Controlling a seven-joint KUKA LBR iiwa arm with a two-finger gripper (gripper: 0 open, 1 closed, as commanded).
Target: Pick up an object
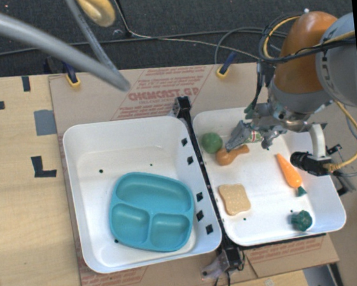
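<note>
The right bin (328, 218) holds a green ball (212, 142), a tan drumstick-shaped piece (230, 156), a slice of toast (234, 199), an orange carrot (289, 171) and a small dark green broccoli piece (300, 220). My gripper (247, 135) hangs over the upper part of this bin, its fingers pointing left, just above the drumstick piece and to the right of the green ball. I see nothing between the fingers.
The left bin (84, 182) carries a teal divided plate (151, 211). A black clip divider (197, 169) separates the bins. Cables loop near the arm at the right. Cardboard lies under both bins.
</note>
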